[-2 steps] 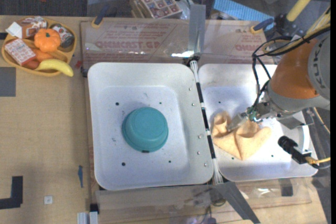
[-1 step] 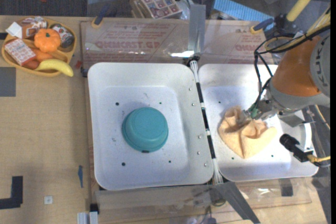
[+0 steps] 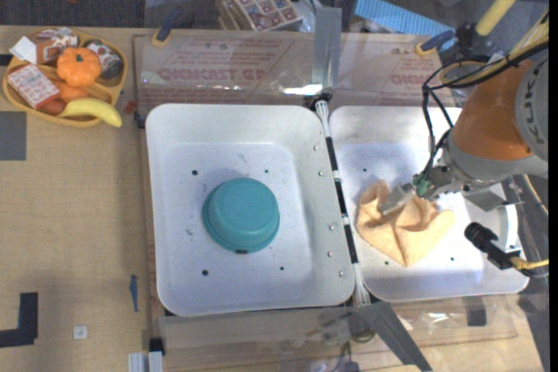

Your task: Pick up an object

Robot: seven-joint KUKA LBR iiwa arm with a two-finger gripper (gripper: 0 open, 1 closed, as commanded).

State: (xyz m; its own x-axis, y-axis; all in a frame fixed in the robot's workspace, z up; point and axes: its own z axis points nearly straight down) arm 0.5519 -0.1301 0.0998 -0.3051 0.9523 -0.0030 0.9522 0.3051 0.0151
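Claw (image 3: 408, 196) down on tan cloth (image 3: 403, 226) in right bin (image 3: 384, 128); finger spread, grip: cannot tell. Pinch raised fold, lift straight. Teal bowl (image 3: 241, 214) sits left of cloth.

partial "KU" on arm (image 3: 534, 104)

Teal bowl (image 3: 242, 214), round, turned upside down, sitting alone near the middle of the left bin (image 3: 174, 135). Tan cloth (image 3: 401, 226), crumpled and folded into loose peaks, lying in the right bin (image 3: 375, 135) toward its left side and front, close to the divider.
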